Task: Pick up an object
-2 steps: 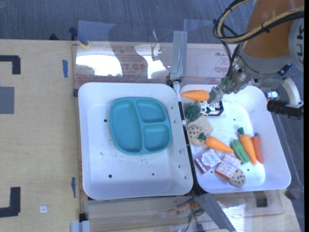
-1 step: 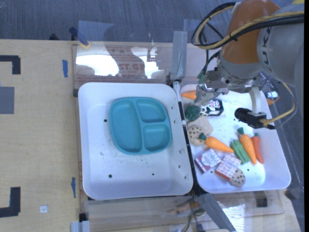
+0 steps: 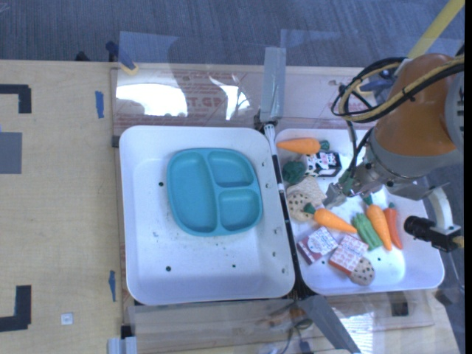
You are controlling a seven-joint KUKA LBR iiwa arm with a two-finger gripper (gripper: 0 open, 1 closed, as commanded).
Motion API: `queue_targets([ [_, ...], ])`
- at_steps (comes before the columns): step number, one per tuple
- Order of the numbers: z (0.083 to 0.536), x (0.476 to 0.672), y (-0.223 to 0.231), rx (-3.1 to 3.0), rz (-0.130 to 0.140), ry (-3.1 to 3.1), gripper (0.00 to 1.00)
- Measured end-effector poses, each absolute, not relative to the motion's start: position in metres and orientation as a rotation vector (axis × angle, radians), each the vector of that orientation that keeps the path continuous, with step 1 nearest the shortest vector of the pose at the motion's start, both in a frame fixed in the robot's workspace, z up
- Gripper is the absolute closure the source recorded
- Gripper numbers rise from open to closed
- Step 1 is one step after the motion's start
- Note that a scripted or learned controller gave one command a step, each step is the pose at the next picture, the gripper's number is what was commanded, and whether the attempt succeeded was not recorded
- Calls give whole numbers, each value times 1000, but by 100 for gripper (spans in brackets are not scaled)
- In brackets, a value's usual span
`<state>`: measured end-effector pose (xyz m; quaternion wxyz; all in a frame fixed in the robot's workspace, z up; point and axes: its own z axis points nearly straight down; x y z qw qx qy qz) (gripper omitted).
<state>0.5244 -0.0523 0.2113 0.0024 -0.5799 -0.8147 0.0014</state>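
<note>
hand poised over the cookie, carrot just below it

while the hand (image 3: pixel 335 195) hangs low inside the right bin (image 3: pixel 424 271), the thing nearest its tips is the pale round cookie (image 3: pixel 301 200), which lies just beside the hand on the side away from the arm. whether the hand is open or closed i cannot tell, as the wrist above covers most of it; nothing can be seen held by it.

the other close candidate is an orange carrot (image 3: pixel 334 220), just below the hand toward the near rim of the bin. its long axis runs at a slant, from the green end near the cookie down and away toward the arm's side. in my judgement a grasp on it would want the hand turned across that slant, while the flat cookie gives little to close on.

further off, on the arm's side of the hand, two more carrots (image 3: pixel 383 225) lie side by side next to a green bean pod (image 3: pixel 365 228). beyond the hand, toward the far rim, sit another carrot (image 3: pixel 302 145) and a black and white toy (image 3: pixel 323 163). nearer than the slanted carrot lie small red and white packets (image 3: pixel 335 248).

the left bin (image 3: pixel 140 257), well apart from the hand across the divider, holds a blue divided plate (image 3: pixel 214 191).
</note>
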Motion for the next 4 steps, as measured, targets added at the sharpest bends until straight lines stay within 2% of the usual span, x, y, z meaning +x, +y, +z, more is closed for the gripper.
queue_targets([
  [1,211,524,-52,-1818,3,-2556,0],
  [2,181,511,29,-2089,7,-2338,0],
  [3,182,499,-20,-2237,7,-2198,0],
  [4,90,522,-93,-2390,3,-2033,0],
])
